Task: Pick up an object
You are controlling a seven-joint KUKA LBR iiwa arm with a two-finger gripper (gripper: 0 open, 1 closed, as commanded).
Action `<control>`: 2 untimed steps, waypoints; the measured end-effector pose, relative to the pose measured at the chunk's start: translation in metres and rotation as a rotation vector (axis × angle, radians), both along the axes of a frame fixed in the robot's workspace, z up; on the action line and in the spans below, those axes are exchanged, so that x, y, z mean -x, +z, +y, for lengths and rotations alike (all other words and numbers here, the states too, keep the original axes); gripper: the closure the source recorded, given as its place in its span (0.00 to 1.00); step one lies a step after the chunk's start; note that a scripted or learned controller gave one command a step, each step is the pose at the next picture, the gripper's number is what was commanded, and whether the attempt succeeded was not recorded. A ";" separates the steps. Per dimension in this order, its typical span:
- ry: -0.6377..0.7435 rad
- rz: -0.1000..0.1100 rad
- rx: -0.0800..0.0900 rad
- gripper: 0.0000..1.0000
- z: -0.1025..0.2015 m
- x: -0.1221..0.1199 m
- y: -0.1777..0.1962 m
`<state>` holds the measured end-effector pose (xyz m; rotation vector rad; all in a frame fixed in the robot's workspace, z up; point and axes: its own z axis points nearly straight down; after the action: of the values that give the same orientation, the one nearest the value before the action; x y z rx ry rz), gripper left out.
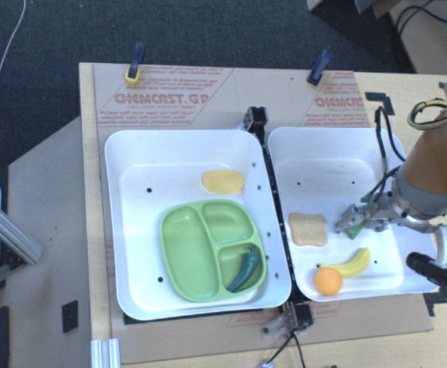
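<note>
Down in the right-hand white bin, a pale tan slice of bread lies flat on the floor, close to the wall shared with the neighbouring bin. Just beside the bread, on its side away from that wall, the gripper sits low over the bin floor, its metal fingers pointing towards the bread; nothing can be seen between them, and from this slanted angle it is not possible to tell whether they are spread or closed. A small green scrap shows at the gripper tip, too small to identify. Nearer the camera than the bread, a yellow banana rests on the bin floor with an orange ball touching or nearly touching its end, both close to the front rim. Behind the gripper, the arm's orange band and grey wrist rise away from the bread, black cables looping above them.

Across the shared wall from the bread, the left white bin holds a green divided tray; a dark teal, pepper-like piece lies in the tray's compartment nearest the bread. A pale yellow oval rests on the bin floor just beyond the tray. Both bins stand on a tabletop covered with printed brown board, clamped at its far edge by a yellow-tipped clip and a blue clip.
</note>
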<state>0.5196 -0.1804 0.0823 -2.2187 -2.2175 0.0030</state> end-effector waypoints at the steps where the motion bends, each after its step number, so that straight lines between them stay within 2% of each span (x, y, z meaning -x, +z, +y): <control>1: 0.000 -0.006 0.003 1.00 0.000 -0.001 0.013; 2: 0.000 -0.007 0.003 1.00 0.000 0.001 0.053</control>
<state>0.5191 -0.1802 0.1355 -2.2236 -2.2230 -0.0008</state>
